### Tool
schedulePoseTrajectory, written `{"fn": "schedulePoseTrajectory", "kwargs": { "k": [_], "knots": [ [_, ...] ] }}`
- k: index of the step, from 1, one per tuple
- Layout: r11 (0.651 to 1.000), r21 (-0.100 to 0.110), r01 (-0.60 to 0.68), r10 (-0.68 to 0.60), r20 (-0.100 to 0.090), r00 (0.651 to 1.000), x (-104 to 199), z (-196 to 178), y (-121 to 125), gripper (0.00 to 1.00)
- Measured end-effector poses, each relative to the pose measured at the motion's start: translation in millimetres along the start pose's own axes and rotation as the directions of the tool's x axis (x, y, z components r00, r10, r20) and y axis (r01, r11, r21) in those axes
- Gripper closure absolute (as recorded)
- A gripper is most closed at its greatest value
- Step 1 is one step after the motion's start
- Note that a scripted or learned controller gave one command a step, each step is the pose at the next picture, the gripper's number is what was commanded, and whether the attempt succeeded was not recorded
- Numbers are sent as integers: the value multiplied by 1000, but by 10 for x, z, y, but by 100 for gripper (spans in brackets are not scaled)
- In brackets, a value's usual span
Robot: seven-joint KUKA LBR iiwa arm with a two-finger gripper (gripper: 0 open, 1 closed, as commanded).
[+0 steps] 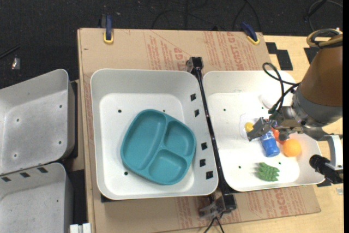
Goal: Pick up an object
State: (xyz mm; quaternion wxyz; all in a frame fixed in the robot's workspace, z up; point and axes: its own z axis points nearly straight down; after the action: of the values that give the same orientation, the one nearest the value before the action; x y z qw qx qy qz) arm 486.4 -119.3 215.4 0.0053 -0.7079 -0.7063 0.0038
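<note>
1. In the right bin [234,90], the hand [260,129] hangs low over a cluster of small things near the bin's middle, the arm [322,90] reaching in from the desk's right edge.
2. Whether the hand is clenched or released I cannot tell; nothing is clearly seen between its tips.
3. A small yellow object [249,127] lies just at the hand's left side.
4. A blue bottle-like object [270,145] lies just beside the hand, towards the bin's near edge.
5. An orange ball [292,148] lies right of the blue one, close to it.
6. A green object [268,172] rests near the bin's near edge, apart from the others.
7. In the left bin [109,84], a teal divided plate [158,145] lies flat in the middle.
</note>
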Motion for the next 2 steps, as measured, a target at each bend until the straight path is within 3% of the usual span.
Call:
{"fn": "schedulePoseTrajectory", "kwargs": {
  "k": [1, 2],
  "knots": [
    [1000, -12, 3, -3, 2, 1000, 2, -54, 26, 0],
    [1000, -8, 0, 0, 1, 1000, -68, 476, -47, 0]
  ]
}}
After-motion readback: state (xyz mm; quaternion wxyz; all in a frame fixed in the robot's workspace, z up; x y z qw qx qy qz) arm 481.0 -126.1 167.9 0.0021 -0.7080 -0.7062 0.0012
